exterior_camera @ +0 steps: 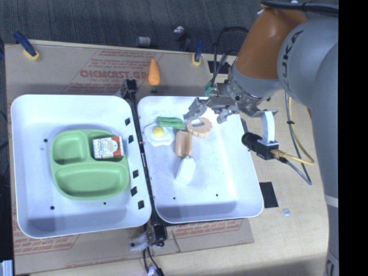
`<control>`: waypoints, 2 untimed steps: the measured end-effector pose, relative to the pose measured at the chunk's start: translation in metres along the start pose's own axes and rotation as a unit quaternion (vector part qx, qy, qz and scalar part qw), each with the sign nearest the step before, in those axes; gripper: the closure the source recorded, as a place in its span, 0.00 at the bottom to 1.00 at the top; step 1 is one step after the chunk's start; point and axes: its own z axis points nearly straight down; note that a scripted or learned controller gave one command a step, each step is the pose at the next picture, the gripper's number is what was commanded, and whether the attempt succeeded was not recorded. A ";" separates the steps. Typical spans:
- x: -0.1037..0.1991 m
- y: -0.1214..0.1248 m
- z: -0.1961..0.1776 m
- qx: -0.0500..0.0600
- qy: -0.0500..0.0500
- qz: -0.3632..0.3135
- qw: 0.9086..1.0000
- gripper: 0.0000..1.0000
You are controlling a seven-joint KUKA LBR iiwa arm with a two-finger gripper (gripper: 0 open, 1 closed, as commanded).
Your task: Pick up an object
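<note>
Camera view: gripper (208,111) spread open, holding nothing, above the doughnut (200,127) in the right bin (241,177)

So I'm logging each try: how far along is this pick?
Nothing looks picked yet: the fried egg, hot dog and white piece lie in the right bin. In hand: the gripper hangs over the ring-shaped piece at the bin's far side. Left: grasp and lift.
</note>
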 end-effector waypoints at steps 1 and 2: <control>-0.020 -0.112 0.142 0.002 0.001 0.000 1.000 0.00; 0.021 -0.068 0.161 0.000 0.000 -0.002 1.000 0.00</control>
